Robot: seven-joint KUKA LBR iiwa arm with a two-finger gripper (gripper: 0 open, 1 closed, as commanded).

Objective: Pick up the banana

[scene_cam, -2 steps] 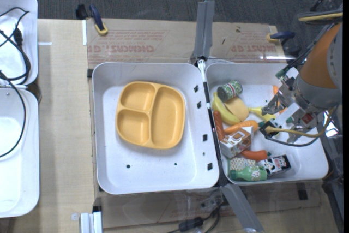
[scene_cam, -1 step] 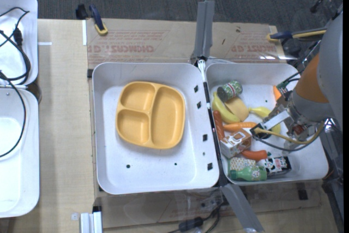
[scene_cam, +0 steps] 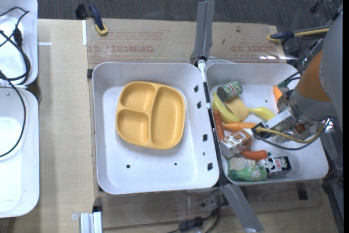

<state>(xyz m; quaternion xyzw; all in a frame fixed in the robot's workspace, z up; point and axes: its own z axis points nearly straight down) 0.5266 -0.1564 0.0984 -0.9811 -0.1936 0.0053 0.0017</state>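
The banana [scene_cam: 221, 107] is yellow and curved and lies in the right bin [scene_cam: 305, 172] near its left wall, below a green can [scene_cam: 231, 88]. A pale yellow wedge [scene_cam: 238, 108] rests against the banana, and a smaller yellow piece [scene_cam: 263, 113] lies just right of that. My gripper [scene_cam: 297, 127] hangs over the right side of the same bin, well to the right of the banana and apart from it. Nothing shows in its grasp.
Around the banana lie orange carrots [scene_cam: 240, 126], a small carton [scene_cam: 236, 142], a green pouch [scene_cam: 248, 172] and a black-and-white packet [scene_cam: 279, 164]. The left bin [scene_cam: 109, 166] holds a yellow divided plate [scene_cam: 150, 114]. A grey divider post [scene_cam: 204, 30] stands between the bins.
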